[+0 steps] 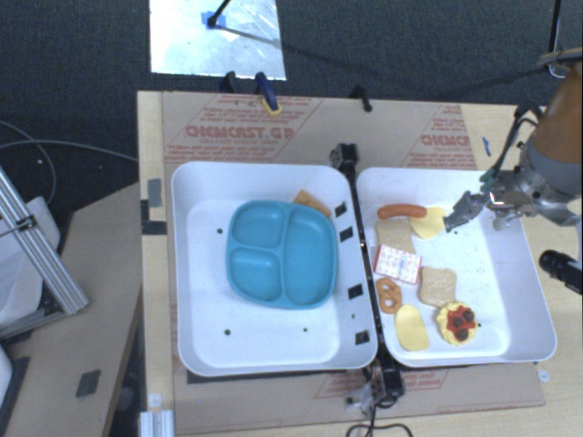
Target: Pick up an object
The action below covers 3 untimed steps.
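The right bin (524,280) holds several toy foods. A red sausage (402,211) lies at its far left, with a yellow cheese piece (428,223) beside it. Closer to the front lie a pale bread slice (394,236), a red-dotted cracker (397,264), a pretzel (389,293), a toast piece (438,286), a yellow oval (412,327) and a berry tart (456,322). My gripper (476,219) hangs over the bin's far right part, open, with nothing between its fingers. Its left fingertip (452,223) is just right of the cheese.
A blue divided plate (281,253) lies in the left bin (200,335), with an orange food piece (311,203) behind it. A black divider (357,244) runs between the bins. A black part (561,269) juts in by the right bin's edge.
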### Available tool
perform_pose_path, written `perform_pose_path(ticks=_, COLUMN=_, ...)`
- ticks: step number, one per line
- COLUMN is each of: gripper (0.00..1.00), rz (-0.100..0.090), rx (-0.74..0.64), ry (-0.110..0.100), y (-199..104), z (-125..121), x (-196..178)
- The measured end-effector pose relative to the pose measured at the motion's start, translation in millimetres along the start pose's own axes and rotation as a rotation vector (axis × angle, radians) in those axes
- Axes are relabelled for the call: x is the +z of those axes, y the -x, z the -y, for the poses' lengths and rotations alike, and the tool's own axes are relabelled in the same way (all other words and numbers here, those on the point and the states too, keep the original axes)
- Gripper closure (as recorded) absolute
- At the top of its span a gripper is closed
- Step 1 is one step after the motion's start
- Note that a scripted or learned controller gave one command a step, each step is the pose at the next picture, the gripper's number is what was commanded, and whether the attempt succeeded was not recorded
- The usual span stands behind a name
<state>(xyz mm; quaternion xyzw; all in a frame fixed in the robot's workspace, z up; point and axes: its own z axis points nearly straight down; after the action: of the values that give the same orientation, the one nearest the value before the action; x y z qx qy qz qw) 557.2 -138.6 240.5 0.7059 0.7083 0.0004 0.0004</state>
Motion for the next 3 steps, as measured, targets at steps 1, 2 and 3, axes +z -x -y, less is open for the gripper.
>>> perform_pose_path(ticks=1, gripper=0.0, rz=0.002, rx=-0.003, ry=0.016, y=-25.0, z=45.4, x=-129.4)
perform_pose_path(ticks=2, gripper=1.0, rz=0.002, rx=-0.007, ry=0.007, y=-24.7, z=44.8, x=-133.4)
perform_pose_path(ticks=3, gripper=1.0, rz=-0.003, rx=-0.007, ry=-0.008, y=-96.1, z=26.9, x=-47.4)
